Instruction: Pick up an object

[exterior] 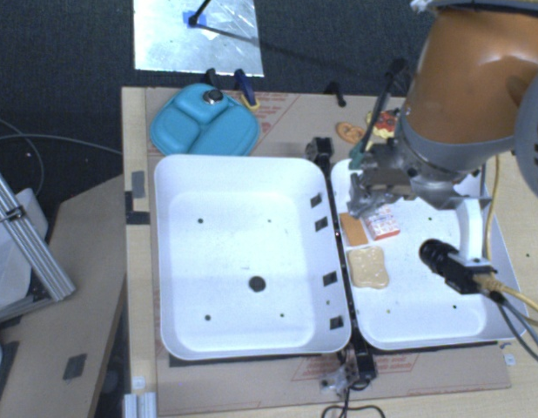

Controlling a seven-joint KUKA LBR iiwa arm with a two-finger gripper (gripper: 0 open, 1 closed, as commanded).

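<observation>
The tool (366,200) is hanging low over the far left part of the right bin (443,325), close to the divide between the two bins, and whether it is open or closed cannot be told from here, since the grey wrist and the big orange band of the arm (478,68) are covering most of it. Right beneath and just beside the tool, a small red-and-white packet (385,223) is lying on the bin floor, with a flat orange piece (353,229) sitting just to its left against the bin's left wall. A little nearer, a pale tan, bread-like piece (368,267) is resting flat, apart from the tool. To the right, a black cylindrical part (450,266) with a yellow cable is reaching across the same bin, crowding that side. The left bin (178,259) is showing a small dark round thing (257,284) near its middle, well apart from the tool. On the worktop (286,111) beyond the bins, a blue sectioned tray (205,122) is lying at the far left, and some small orange and red items (366,130) are sitting beside the arm. Farther off, a shiny metal sheet (198,23) is lying on the dark floor.
</observation>
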